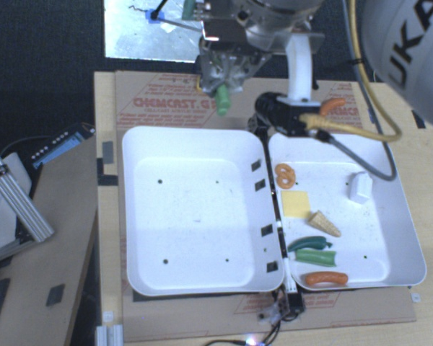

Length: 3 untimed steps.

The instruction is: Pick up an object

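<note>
Held thing: small green object (222,104), stubby and rounded (can't tell what it is), pinched between the fingers.
Gripper (221,92): closed on that green bit, up above the bins' far edge.
Right bin (390,229): below and right of the gripper; pretzel (284,174), yellow square (296,203), cone (324,223), green pepper (312,244), orange sausage (325,279), white block (359,187).
Left bin (195,207): glossy white plastic, straight below the gripper.
Bench (166,99): tan board with red print.
</note>
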Tool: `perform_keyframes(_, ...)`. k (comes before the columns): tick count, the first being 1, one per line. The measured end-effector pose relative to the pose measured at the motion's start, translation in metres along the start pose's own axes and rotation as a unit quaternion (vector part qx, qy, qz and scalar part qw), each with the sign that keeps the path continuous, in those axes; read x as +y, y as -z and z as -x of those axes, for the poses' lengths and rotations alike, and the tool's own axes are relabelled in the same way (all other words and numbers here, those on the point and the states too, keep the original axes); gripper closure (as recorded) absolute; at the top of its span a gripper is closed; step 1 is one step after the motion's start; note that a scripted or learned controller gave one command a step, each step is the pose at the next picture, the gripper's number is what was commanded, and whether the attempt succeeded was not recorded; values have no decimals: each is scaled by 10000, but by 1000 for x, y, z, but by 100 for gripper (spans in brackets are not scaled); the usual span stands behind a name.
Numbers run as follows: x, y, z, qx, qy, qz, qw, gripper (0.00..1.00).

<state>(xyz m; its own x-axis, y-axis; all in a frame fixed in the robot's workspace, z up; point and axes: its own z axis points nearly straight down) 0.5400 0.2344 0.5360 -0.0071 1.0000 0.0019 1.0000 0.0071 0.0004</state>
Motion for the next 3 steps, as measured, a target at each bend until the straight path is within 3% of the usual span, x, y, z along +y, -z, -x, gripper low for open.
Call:
perform_keyframes(1,-42,-1,0,0,-4,-2,10000,100)
perform_keyframes(2,-40,-1,0,-5,-9,1,10000,0)
perform_keyframes(3,-40,10,0,3,14,12,10000,100)
